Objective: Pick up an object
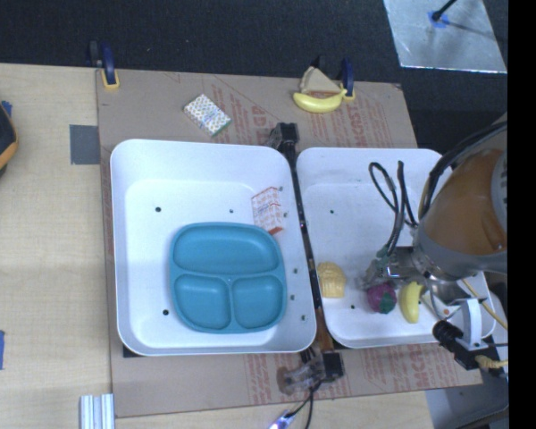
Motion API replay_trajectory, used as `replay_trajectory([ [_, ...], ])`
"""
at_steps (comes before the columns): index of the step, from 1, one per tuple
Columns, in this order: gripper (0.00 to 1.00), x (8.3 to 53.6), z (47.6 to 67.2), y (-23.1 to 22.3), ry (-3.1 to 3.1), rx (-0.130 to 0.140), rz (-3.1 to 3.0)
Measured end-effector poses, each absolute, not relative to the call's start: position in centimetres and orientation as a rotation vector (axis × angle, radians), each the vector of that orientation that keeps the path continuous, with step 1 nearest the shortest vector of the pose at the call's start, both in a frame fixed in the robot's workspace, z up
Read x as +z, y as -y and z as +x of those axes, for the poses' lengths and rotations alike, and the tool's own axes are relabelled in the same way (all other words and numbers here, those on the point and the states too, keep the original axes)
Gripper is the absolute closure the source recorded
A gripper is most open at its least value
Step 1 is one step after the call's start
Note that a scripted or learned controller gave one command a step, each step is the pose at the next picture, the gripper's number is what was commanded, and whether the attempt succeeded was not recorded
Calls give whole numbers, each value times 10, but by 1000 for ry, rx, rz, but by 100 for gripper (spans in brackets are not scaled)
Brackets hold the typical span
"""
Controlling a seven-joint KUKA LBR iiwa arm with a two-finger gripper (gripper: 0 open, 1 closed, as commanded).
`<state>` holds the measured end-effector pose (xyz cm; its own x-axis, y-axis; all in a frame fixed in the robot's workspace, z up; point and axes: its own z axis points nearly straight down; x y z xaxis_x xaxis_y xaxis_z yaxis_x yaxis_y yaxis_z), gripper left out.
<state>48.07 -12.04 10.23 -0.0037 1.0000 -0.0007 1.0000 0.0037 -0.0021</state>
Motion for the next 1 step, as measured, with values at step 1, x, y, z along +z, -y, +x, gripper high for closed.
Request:
replay_trajectory([
  [1,100,192,525,74,2225,2,-2215],
])
